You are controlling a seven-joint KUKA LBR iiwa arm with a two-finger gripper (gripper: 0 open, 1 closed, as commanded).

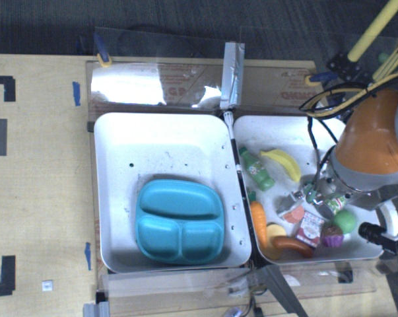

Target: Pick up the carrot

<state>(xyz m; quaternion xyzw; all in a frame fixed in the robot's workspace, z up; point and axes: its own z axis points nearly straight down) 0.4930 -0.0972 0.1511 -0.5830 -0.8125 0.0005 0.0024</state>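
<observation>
The carrot (259,222) is an orange stick lying along the left wall of the right bin (278,129), near its front. My gripper (315,195) hangs low over the middle of that bin, right of the carrot and apart from it, among the toy foods. The arm's orange band (375,137) and grey wrist cover much of the bin's right side. Whether anything lies between the fingers is hidden in the clutter.
The right bin also holds a green bottle (257,169), a banana (284,163), a sausage (292,245), a red-and-white packet (310,227), a purple piece (332,237) and a green ball (345,221). The left bin (119,137) holds a blue divided tray (180,220).
</observation>
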